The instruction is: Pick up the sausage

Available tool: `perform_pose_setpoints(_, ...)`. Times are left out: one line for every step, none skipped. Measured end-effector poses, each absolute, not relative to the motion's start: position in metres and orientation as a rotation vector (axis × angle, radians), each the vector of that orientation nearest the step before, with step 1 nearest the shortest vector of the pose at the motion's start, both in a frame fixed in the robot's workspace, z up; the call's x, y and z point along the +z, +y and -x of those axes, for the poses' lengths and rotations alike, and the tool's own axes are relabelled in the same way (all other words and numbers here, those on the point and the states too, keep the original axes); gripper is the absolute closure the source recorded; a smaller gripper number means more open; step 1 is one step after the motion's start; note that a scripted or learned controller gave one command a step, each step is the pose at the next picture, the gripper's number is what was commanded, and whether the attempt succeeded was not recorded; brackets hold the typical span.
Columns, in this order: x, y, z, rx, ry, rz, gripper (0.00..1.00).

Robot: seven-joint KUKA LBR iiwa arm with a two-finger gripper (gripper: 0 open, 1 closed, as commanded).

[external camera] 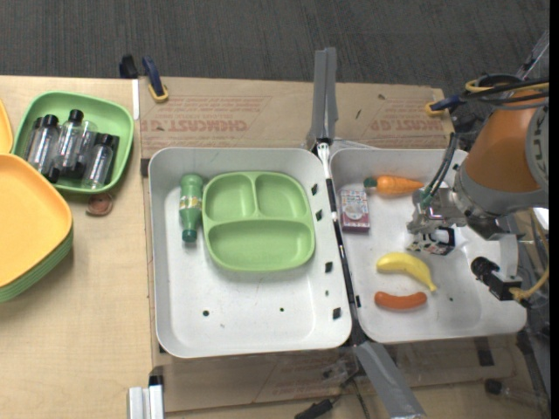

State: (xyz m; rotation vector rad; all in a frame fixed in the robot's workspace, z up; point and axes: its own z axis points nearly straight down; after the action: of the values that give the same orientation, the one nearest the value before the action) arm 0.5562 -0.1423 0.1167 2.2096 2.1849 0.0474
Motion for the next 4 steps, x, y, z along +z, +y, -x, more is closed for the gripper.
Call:
perform_pose_setpoints(0.134, -0.215, -0.518, -0.001, 2.092, -2.343, 1.0)
perform_pose_setpoints(0.09, -0.216, -0.477, -0.004, 1.631, -2.69, 1.0)
perform_pose_setpoints(0.112, -0.213, -0.477, -0.001, 1.75, -2.611, 1.0)
perform_pose_setpoints(0.111, -0.155, -0.476, -0.007, 1.28, -2.874, 1.0)
